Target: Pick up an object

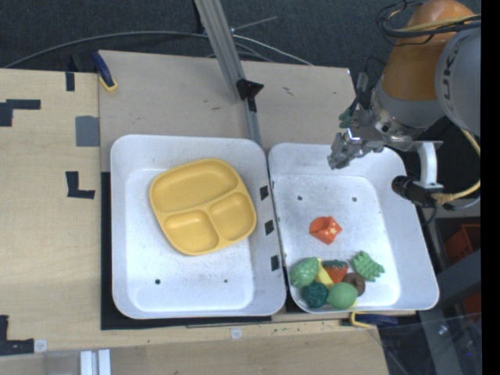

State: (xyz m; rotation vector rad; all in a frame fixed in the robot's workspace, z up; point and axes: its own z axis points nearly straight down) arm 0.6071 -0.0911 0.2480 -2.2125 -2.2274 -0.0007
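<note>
A matt yellow plastic divided plate (203,206) lies in a speckled white plastic bin (133,209). The table (47,209) shows pale, bare wood, crossed by a brushed metal rail (223,41).

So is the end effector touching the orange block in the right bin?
Apart. The camera view shows the end effector over the bin's far rim, with bare white floor between it and the orange block.

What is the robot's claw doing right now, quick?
Gripper: over the far edge of the right bin, nothing seen in it; open or closed cannot be told from this view.
</note>
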